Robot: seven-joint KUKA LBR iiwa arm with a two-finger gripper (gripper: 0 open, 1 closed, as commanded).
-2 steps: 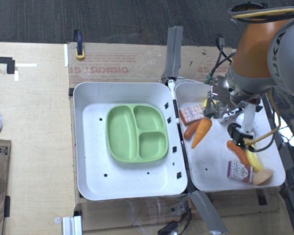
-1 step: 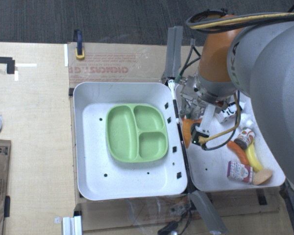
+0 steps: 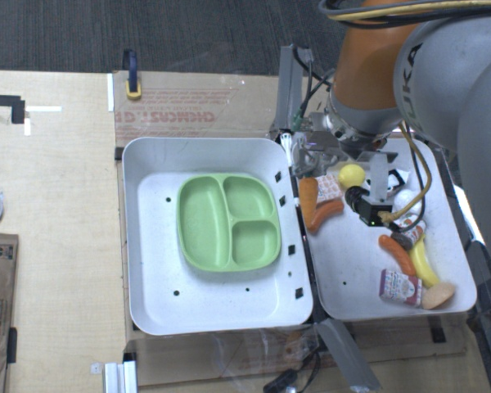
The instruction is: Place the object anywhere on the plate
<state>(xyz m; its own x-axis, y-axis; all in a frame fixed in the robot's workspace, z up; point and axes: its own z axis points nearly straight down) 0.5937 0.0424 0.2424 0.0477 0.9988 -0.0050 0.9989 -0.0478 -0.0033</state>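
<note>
Camera view: gripper (image 3: 349, 160), grip unreadable, hovers by a lemon (image 3: 351, 175); likely light, smooth, best pinched across its middle for the plate (image 3: 227, 221).

Pale green plate (image 3: 228, 221) — white bins (image 3: 147, 285) — yellow banana (image 3: 424, 262).

We see our grey arm (image 3: 454, 64) entering from the right, its orange band (image 3: 372, 51) sitting above the wrist. The wrist points downward over the right side of the scene, cables looping around it. Our gripper (image 3: 331, 158) hangs low beneath it, largely hidden by its own housing.
</note>
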